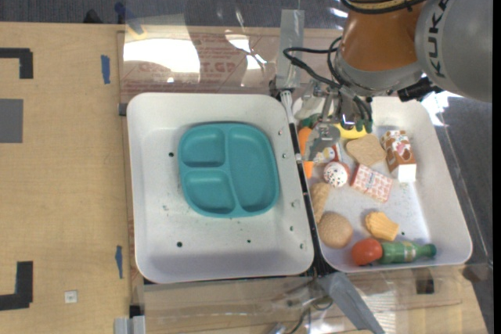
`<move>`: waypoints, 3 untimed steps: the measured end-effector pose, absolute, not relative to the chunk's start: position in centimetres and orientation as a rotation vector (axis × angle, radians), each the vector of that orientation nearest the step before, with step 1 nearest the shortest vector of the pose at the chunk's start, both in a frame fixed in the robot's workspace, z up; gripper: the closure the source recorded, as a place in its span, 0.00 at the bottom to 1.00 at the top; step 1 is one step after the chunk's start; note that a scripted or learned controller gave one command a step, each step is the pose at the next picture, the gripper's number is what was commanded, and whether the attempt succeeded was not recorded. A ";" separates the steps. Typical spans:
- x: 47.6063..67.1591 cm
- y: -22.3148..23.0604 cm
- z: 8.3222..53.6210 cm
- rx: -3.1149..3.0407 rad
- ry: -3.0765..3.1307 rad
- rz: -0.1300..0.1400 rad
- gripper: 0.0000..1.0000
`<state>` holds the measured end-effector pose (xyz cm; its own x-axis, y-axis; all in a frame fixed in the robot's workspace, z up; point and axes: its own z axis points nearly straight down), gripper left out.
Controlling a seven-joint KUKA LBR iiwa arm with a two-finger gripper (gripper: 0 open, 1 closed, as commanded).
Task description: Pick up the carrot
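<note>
Pale wooden boards form the bench (55, 192) we look down on, with two shallow white bins set side by side on it. We see the left bin (149, 246) holding a teal divided plate (229, 169) at its middle. Beside it, the right bin (446, 223) is crowded with toy food: a slice of bread (366, 149), a frosted pink pastry (371, 183), a round red-and-white ball (336, 174), a brown cookie (336, 228), a yellow ridged piece (382, 226), a red tomato (365, 251) touching a green bottle-shaped piece (407, 251) along the near wall, and a brown-and-white cake piece (397, 149) near the right side. We find the carrot (306, 143) at the far-left part of the right bin, just beside the wall shared with the left bin, its orange body partly hidden by the arm's tooling. From the right, the grey arm with its orange band (383, 12) reaches down over that corner, and the gripper (322, 138) sits low, just beside the carrot. Whether its fingers are apart or together we cannot tell, as cables and metal parts clutter that spot.
</note>
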<state>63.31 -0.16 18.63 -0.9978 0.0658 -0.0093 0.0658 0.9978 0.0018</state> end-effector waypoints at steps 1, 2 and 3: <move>57.8 -1.7 18.6 0.377 3.117 0.002 0.00; 61.1 -3.5 18.6 0.264 3.123 0.001 0.00; 63.3 -1.9 18.6 0.303 3.119 0.004 0.00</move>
<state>63.29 -1.91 18.61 -0.9812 0.1926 -0.0080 0.1926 0.9813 0.0031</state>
